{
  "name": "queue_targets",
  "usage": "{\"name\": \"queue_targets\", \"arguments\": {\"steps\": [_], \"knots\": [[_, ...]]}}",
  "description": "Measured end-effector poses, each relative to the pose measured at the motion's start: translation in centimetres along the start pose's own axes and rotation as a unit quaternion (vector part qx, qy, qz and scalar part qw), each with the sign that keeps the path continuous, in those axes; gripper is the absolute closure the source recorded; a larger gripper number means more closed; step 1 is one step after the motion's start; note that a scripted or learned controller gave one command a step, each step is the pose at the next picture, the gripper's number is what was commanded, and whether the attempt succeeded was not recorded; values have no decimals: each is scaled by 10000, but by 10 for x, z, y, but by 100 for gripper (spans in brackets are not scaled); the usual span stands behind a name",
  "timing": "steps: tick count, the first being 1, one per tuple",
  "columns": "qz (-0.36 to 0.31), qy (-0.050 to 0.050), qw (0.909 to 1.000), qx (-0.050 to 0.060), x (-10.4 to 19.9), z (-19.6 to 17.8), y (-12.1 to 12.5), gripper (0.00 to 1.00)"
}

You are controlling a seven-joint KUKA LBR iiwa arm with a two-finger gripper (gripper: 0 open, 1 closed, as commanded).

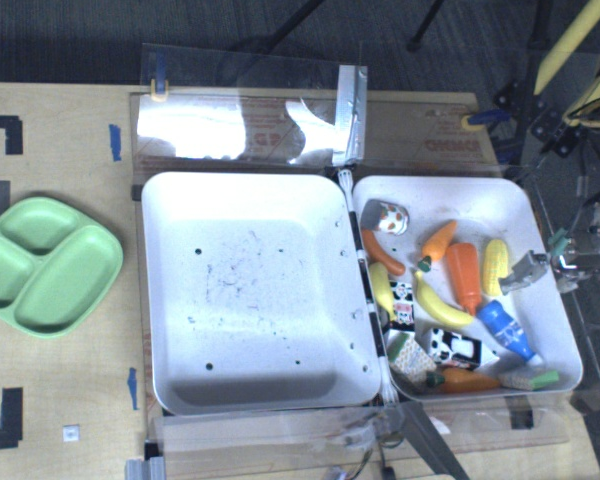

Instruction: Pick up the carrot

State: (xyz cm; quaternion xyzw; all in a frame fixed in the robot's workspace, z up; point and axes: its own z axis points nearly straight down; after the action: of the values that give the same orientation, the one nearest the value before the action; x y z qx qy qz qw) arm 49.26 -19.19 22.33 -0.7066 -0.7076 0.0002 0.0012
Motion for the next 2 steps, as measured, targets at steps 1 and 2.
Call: {"name": "queue_targets", "arguments": {"steps": [1,2], "knots": [[-1733,-1,9849,-2,19,13,8,0],[-3262,-25,9453,-31,22,77,89,0]]}}
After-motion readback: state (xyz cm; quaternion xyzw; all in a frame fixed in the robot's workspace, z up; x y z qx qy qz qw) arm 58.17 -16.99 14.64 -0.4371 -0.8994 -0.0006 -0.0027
